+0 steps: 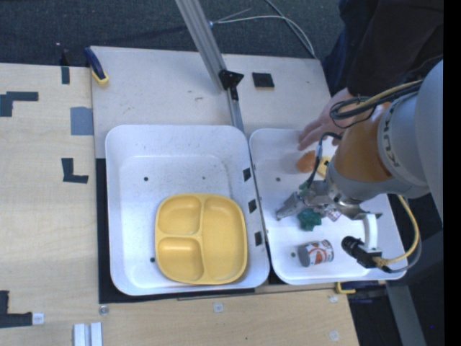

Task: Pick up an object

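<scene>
In the right bin [277,262] lie a small red-and-white can [315,253] on its side near the front, a dark green object [310,220] in the middle, and an orange object [307,161] toward the back. My gripper [294,205] hangs low over the middle of this bin, pointing left. Its tip is just left of and above the green object, close to it or touching it. The grey arm with its orange band [356,157] covers the right side of the bin and hides what lies beneath it.
The left bin [130,150] holds a yellow divided plate [202,238] at its front. A person's hand [325,125] reaches over the back edge of the right bin, near the orange object. A metal post [205,34] rises behind the bins.
</scene>
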Robot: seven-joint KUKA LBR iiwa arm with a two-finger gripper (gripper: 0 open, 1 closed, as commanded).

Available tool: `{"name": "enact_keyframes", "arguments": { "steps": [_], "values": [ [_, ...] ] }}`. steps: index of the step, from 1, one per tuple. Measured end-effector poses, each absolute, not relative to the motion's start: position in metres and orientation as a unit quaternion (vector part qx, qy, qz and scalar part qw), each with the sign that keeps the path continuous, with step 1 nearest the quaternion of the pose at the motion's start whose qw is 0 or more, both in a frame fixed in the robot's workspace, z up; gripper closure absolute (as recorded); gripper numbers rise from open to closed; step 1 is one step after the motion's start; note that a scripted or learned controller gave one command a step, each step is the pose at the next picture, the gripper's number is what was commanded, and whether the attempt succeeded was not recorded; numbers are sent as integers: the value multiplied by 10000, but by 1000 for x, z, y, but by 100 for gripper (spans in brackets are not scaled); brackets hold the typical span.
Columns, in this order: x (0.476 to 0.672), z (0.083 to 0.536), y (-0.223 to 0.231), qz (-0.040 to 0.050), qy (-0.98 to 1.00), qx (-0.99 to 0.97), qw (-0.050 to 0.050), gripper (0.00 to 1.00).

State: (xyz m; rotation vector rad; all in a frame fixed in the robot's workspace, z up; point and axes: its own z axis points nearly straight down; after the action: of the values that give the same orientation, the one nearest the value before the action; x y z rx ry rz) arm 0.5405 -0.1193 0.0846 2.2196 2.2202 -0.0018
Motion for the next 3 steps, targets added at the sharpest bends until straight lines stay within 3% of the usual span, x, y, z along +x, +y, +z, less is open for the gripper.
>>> {"name": "enact_keyframes", "arguments": {
  "steps": [1, 3],
  "values": [
    [542, 98, -118, 15, 7076, 7066, 19, 100],
    [546, 204, -120, 2, 7076, 7066, 5, 100]
  ]
}}
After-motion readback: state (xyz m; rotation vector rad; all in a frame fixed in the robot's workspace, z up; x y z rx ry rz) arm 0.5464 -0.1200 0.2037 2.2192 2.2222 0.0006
